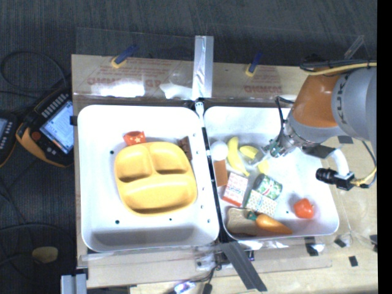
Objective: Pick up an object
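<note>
**Gripper low in the right bin, near the yellow fruit**

The gripper [277, 147] is down inside the right bin [318, 182], in its upper middle part. The picture is too small and blurred there to tell whether it is open or closed, or whether it has hold of anything. The grey arm [361, 103] with its orange band [315, 103] comes in from the right side above it.

Just to the left of the gripper lies a small yellow piece [248, 152], and beside that a banana [234, 157], standing nearly upright in the view. These are the nearest things to the gripper (I cannot tell if it touches the yellow piece). A small white ball [218, 150] lies further left, against the wall between the bins.

Lower in the bin, a red and white carton [234, 188] and a green carton [263, 193] lie side by side. Under them is a carrot [272, 224], on a brown flat thing [242, 222]. A tomato [304, 208] lies alone to the right, well apart from the gripper.

In the left bin [98, 182] there is a yellow divided tray [155, 176], with a small red object [134, 138] at its upper left corner.
</note>
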### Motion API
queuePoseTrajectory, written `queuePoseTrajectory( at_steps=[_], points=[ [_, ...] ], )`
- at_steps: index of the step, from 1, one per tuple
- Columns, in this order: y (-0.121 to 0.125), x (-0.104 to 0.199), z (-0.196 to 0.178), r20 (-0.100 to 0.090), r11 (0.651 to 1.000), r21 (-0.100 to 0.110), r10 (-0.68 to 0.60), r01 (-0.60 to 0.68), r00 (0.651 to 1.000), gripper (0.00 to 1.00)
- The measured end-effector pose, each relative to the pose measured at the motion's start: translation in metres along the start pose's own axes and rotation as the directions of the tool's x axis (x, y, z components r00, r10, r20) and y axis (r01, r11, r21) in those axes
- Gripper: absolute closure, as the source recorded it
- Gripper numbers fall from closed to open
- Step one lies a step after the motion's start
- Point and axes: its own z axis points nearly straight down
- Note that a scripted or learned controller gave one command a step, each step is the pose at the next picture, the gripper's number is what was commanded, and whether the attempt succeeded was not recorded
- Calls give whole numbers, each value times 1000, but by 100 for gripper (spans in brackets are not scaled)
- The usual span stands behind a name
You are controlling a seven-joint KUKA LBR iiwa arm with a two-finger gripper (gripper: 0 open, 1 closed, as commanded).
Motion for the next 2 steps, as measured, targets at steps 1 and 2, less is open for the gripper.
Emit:
queuePoseTrajectory(
  at_steps=[1, 2],
  points=[
    [0, 6, 0, 1, 989, -2, 147, -147, 989, 100],
    [52, 95, -138, -5, 969, 12, 247, -247, 969, 100]
  ],
)
